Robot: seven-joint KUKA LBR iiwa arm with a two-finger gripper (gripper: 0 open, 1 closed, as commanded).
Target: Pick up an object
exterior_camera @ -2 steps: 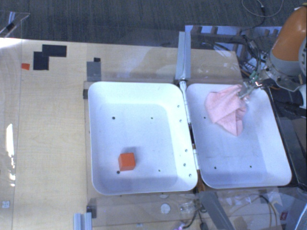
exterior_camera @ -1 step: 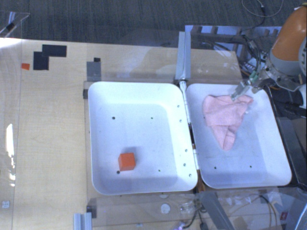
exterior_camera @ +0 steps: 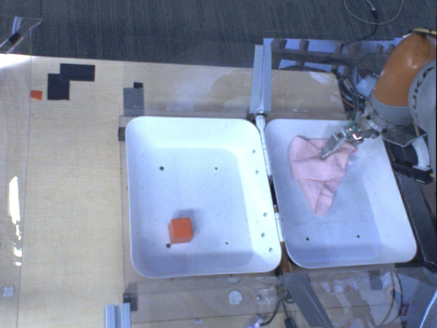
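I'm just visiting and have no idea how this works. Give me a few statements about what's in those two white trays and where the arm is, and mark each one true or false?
1. An orange block lies in the left bin. True.
2. A pink cloth lies in the right bin. True.
3. The gripper is over the left bin. False: it is over the right bin, at the upper right edge of the pink cloth.
4. The orange block sits on top of the pink cloth. False: they are in separate bins, well apart.
5. The pink cloth is neatly folded into a square. False: it lies crumpled, narrowing to a point toward the near side.
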